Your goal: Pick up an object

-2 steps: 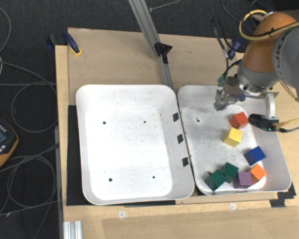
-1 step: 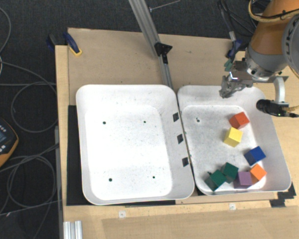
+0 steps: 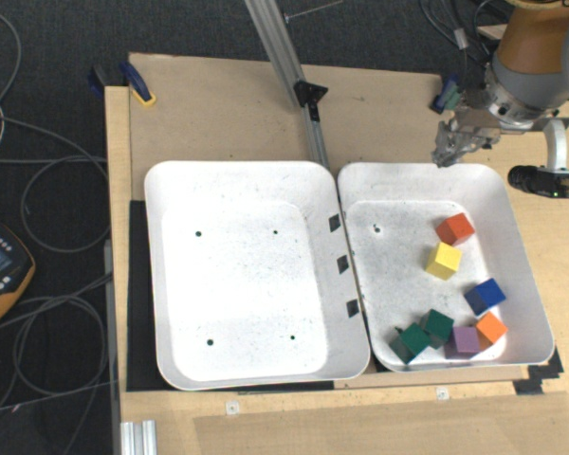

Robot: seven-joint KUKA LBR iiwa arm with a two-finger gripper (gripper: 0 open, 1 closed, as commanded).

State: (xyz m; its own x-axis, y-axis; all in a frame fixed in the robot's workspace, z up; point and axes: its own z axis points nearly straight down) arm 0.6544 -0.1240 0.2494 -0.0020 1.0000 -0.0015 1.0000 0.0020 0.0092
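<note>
Fingers state unclear, above right bin's far rim; red cube well apart, nearer camera.

Grey arm reaching from right, hand pointing down

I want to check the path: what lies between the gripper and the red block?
In the camera view, only the bin's rim and bare white floor lie between the gripper and the red block.
</note>
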